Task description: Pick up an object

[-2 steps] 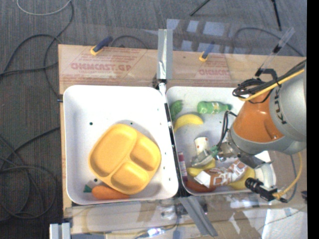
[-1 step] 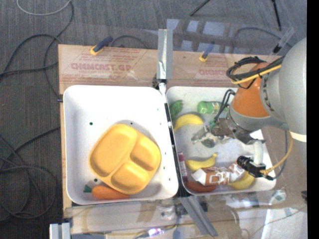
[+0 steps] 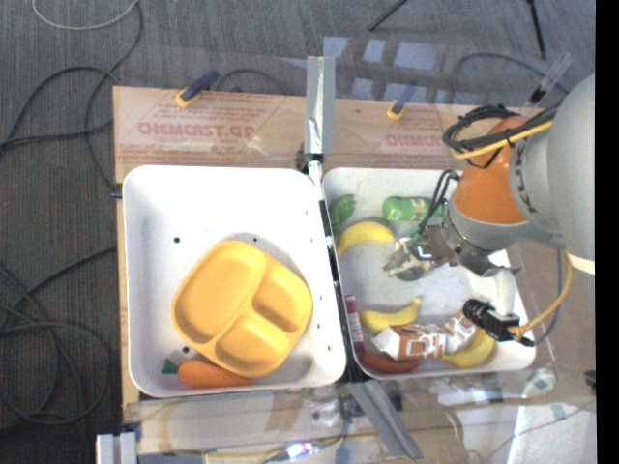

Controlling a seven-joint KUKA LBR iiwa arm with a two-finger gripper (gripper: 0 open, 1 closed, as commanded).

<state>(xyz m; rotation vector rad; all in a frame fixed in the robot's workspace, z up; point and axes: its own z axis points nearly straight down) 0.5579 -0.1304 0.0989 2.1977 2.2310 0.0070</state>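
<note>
The arm reaches in from the right and its claw (image 3: 408, 259) hangs low over the middle of the right bin (image 3: 527, 361), above bare white floor. How wide the claw stands cannot be told from this slanted view; nothing shows between its tips.

The nearest candidates lie around it: a yellow banana (image 3: 364, 235) just to its left against the dividing wall, a green bottle-like object (image 3: 404, 208) just beyond it toward the far wall, and a second banana (image 3: 389, 314) nearer the front. A crumpled snack wrapper (image 3: 418, 340) lies at the front, touching a third banana (image 3: 474, 348).

A good grasp likely means shifting off the bare patch and centring over one item before descending. The banana by the divider looks risky, since a finger could jam against the wall. The second banana has clearer floor on both sides; closing across its narrow width would probably grip best.

The left bin (image 3: 145, 201) carries an orange compartment tray (image 3: 244, 305) and a carrot (image 3: 208, 374).
</note>
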